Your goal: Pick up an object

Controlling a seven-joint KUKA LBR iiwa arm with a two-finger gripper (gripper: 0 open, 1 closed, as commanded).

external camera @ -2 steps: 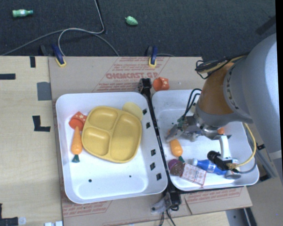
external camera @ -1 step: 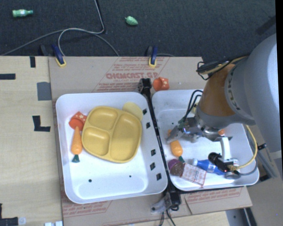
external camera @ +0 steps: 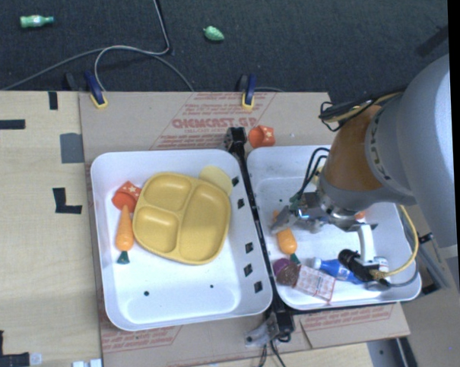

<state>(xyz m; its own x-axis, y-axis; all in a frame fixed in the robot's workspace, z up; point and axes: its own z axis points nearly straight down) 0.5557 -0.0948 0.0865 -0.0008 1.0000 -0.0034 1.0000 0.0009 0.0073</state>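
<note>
My gripper (external camera: 291, 216) hangs low in the right bin (external camera: 336, 302), near its left wall. Just below it lies a small orange toy (external camera: 287, 241), close to the gripper but not visibly held. A dark purple piece (external camera: 285, 271) sits further toward the front. Beside that piece are a flat pink-and-white packet (external camera: 315, 286) and a small blue object (external camera: 329, 267). The arm's grey and orange body covers the right bin's middle and right side.
The left bin (external camera: 174, 303) holds a yellow divided plate (external camera: 182, 217), a toy carrot (external camera: 124, 233) and a red-orange piece (external camera: 126, 194) at its left. An orange object (external camera: 262, 136) sits at the back by the divider (external camera: 250, 216) between the bins. Clamps (external camera: 247, 91) grip the cardboard's far edge.
</note>
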